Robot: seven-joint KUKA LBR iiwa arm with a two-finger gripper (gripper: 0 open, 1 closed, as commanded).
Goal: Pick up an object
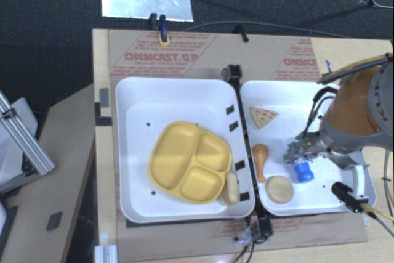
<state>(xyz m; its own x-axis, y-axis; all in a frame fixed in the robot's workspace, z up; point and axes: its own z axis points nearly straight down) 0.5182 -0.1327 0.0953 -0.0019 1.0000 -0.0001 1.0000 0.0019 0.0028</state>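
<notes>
1. We see the arm (pixel 360 109) entering from the right edge of the frame and bending down into the right bin (pixel 289 90), with its pincer (pixel 300 154) low over the bin floor at right of centre.
2. We cannot tell whether the pincer is open or closed; its tip is a blurred cluster of grey parts and cables, so we make no claim about a grip.
3. The likeliest target, in our judgement, is the blue object (pixel 303 170), which lies just below the pincer tip and seems to touch it or nearly so. Nothing shows it lifted off the bin floor.
4. Other candidates in the same bin are the round beige piece (pixel 279 188) at lower left of it, the brown wooden peg (pixel 261 160) beside the divider, and the tan wedge (pixel 263 116) further up.
5. The left bin (pixel 178 92) holds a yellow divided tray (pixel 189 160) with a pale oblong piece (pixel 231 188) against its lower right edge, well apart from the pincer.
6. What could go wrong, as we judge it: the blue object looks small and rounded, so an off-centre close may squirt it aside or roll it toward the round beige piece.
7. A descent too deep could press the tip on the bin floor; a lift too early could leave the object behind.
</notes>
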